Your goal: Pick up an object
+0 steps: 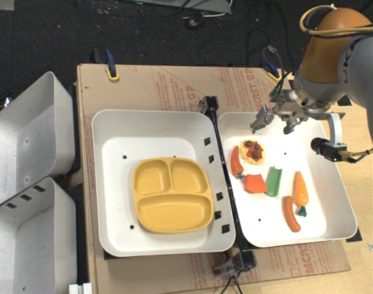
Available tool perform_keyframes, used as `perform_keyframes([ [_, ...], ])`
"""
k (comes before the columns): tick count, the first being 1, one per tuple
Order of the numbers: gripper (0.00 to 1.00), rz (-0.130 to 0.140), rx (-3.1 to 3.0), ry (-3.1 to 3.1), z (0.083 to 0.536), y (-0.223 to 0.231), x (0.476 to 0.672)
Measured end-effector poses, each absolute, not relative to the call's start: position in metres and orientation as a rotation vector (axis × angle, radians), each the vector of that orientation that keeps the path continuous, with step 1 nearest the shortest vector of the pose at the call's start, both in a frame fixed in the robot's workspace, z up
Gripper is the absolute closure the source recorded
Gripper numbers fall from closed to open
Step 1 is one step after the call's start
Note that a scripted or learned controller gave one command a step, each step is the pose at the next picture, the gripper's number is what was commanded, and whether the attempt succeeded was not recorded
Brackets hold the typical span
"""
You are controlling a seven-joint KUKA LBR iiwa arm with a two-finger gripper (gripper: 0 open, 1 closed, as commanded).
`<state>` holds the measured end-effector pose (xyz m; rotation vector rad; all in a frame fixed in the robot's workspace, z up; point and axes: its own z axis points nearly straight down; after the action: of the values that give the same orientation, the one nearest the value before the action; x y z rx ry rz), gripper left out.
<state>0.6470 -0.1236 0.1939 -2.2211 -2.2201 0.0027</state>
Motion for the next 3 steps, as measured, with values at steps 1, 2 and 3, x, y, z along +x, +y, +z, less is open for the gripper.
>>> perform_keyframes([
  [1, 0.0, 0.003, -2.222, -2.219, 0.149, -0.131, 0.645],
  [2, 1.0, -0.001, -2.224, -2.222, 0.16, -0.131, 0.645],
  [3, 1.0, -0.004, -2.222, -2.227, 0.222, -0.133, 0.649],
])
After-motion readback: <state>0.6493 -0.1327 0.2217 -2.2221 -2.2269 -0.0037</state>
